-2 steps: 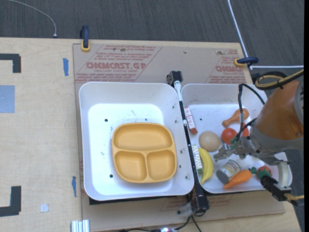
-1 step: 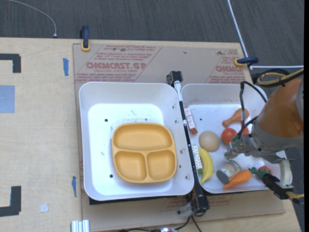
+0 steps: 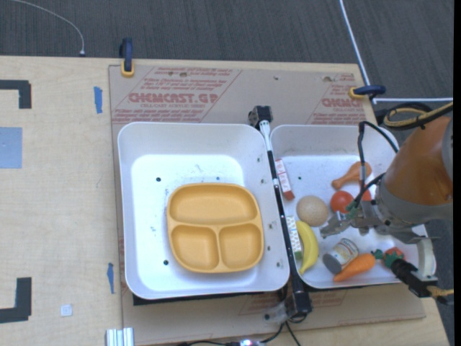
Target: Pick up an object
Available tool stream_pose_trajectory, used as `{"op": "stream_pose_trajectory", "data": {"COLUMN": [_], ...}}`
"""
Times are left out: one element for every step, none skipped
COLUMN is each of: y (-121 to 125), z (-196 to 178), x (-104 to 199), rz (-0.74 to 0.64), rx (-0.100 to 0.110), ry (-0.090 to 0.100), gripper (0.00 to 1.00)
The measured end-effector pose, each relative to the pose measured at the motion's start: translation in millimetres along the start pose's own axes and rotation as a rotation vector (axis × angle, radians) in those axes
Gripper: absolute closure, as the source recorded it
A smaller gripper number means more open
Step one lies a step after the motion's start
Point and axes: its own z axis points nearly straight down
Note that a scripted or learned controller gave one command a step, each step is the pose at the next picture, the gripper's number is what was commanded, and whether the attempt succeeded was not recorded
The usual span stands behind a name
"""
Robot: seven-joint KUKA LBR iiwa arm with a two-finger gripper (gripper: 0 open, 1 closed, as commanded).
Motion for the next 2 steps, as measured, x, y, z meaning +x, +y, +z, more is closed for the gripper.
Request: {"op": "stream_pose_trajectory", "data": {"y": [-0.3,2.5], "z": [22.9,11.6], "x": [14.6,12.4], "rz": [0.006,0.007], "rx": [-0.003,-0.015], "ry": [-0.008,-0.016], "gripper": [0.0,1.0]}}
